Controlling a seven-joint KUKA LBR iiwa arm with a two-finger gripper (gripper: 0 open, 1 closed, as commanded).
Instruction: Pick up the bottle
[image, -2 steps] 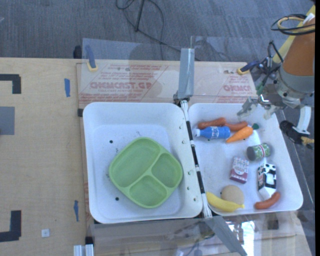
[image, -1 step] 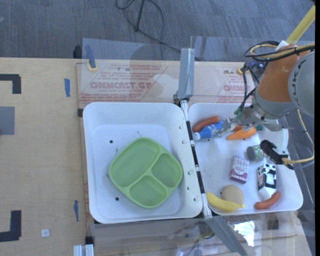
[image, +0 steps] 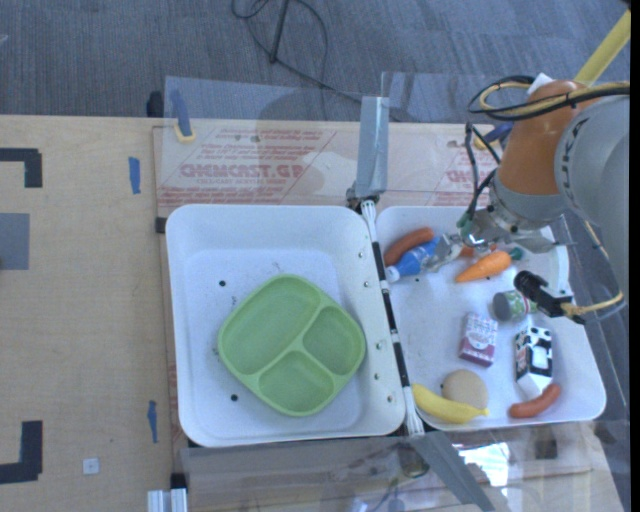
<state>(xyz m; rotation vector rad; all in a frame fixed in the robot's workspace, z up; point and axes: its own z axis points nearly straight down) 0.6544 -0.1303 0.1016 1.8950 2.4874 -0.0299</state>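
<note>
Bottle (image: 417, 261) lies on its side at the right bin's (image: 590, 400) ten o'clock corner, long axis running eight to two o'clock. Gripper (image: 470, 238) hangs just off its two o'clock end, beside the carrot (image: 485, 266); jaw state cannot be told.

Arm (image: 590, 160): rounded grey casing, smooth and matte; broad orange band (image: 535, 135) above the wrist; black and yellow cables (image: 500, 95) looped beside the band; a further black cable trailing along the lower side; gripper (image: 470, 240): small metallic silver assembly at the wrist end.
</note>
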